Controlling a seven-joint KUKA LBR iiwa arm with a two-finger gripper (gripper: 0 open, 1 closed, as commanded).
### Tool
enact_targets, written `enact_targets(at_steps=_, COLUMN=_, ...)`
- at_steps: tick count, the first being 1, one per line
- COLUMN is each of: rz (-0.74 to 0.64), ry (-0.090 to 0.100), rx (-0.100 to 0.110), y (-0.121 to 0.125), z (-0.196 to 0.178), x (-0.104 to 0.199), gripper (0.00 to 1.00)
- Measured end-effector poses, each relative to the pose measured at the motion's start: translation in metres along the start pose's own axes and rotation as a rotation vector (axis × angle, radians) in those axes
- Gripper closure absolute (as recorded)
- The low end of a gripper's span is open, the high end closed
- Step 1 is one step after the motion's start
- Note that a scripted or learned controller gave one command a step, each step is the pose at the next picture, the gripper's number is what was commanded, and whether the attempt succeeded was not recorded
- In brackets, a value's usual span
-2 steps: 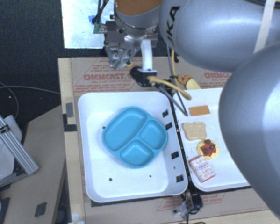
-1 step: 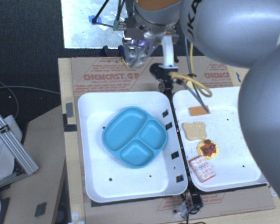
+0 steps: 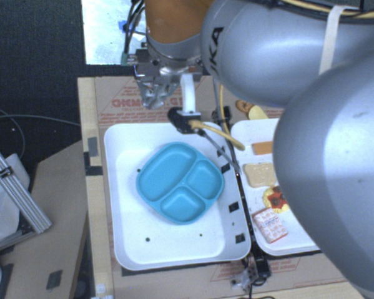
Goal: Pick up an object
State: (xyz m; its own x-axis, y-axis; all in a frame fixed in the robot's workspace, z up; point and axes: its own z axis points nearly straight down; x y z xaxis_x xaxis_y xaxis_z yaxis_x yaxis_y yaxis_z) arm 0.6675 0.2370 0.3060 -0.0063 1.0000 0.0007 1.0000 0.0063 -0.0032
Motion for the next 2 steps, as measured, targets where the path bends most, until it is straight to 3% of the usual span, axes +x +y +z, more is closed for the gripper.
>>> enact_targets(at_steps=1, rz=0.006, ry=0.003, rx=-0.017, y=0.002, z=-0.104, x=-0.024, gripper=1.00)
enact_targets(at_steps=2, rz=0.000, ry=0.006, rx=-0.021, y=-0.001, z=-0.239, x=-0.002, gripper=1.00)
